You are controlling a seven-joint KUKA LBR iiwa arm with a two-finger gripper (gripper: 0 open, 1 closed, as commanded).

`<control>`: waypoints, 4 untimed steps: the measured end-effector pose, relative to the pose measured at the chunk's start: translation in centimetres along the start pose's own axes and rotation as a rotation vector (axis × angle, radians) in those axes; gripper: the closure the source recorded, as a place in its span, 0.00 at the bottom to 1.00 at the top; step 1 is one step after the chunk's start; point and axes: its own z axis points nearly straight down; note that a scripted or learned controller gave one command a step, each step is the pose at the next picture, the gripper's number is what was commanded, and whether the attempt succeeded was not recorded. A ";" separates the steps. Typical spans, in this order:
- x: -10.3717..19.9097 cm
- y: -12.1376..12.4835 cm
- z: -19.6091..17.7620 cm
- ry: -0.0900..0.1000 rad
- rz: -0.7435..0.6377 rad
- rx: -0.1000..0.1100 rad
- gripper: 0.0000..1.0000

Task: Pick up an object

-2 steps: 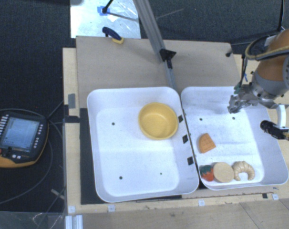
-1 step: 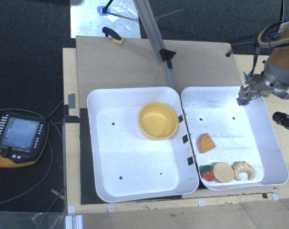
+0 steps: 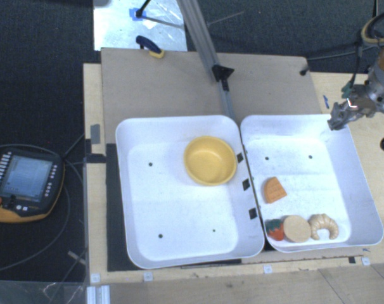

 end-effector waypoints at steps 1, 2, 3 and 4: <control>0.0 0.1 -2.9 0.001 -0.001 0.003 1.00; 4.9 -1.6 -1.4 0.003 -0.004 0.007 1.00; 10.6 -2.4 -0.2 0.003 -0.005 0.006 1.00; 15.6 -4.1 1.1 0.003 -0.004 0.006 1.00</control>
